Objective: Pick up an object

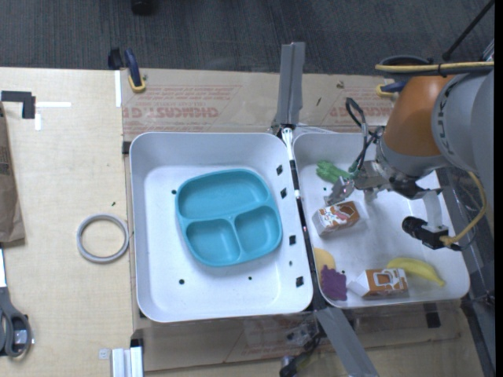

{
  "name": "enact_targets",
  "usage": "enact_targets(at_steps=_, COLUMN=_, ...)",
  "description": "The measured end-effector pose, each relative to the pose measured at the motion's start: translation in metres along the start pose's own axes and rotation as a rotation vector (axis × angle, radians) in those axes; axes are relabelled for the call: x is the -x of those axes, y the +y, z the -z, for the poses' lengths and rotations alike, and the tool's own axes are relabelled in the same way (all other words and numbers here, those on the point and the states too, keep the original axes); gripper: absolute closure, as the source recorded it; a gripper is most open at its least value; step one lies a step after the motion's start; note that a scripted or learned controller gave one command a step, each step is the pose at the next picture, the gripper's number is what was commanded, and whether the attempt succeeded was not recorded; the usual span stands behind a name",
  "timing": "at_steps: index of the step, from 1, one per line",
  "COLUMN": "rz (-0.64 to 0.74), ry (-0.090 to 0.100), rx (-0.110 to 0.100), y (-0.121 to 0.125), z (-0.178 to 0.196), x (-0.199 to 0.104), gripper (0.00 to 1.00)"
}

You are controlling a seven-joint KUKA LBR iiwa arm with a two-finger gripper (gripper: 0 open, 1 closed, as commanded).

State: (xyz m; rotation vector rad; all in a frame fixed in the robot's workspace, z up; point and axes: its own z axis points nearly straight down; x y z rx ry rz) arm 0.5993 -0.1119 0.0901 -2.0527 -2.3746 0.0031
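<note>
1. Bins sit side by side on the surface (63, 132): the left bin (149, 273) holds a blue tray (228, 218) with three compartments, lying near its middle.
2. Arm (440, 116), grey with an orange band, reaches in from 3 o'clock over the right bin (456, 285).
3. Jaws (344, 188) hang low over the upper left part of the right bin, tips pointing toward 8 o'clock. How far apart they stand I cannot tell, and nothing can be seen gripped between them.
4. Carton (339, 216), small, white and brown, lies tilted just at 6 o'clock of the jaws, very close to the tips; whether they touch cannot be told.
5. Green item (330, 170) lies at 11 o'clock of the jaws, near the bin's left wall.
6. Banana (420, 270) lies along the lower right of the right bin, at 4 o'clock of the carton and well apart from it.
7. Second carton (385, 283) lies just beside the banana, at its 8 o'clock.
8. Purple item (333, 283) sits in the lower left corner of the right bin, with a small yellow piece (324, 256) at its 12 o'clock.
9. Tape ring (103, 237) rests on the surface at 9 o'clock of the left bin; scissors (14, 330) lie at the surface's lower left edge.
</note>
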Motion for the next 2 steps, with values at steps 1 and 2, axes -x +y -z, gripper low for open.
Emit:
enact_targets(at_steps=1, rz=0.047, ry=-0.001, rx=0.003, y=0.061, z=0.022, x=-0.002, gripper=0.00)
enact_targets(at_steps=2, rz=0.325, ry=-0.001, rx=0.002, y=0.061, z=0.001, x=-0.006, gripper=0.00)
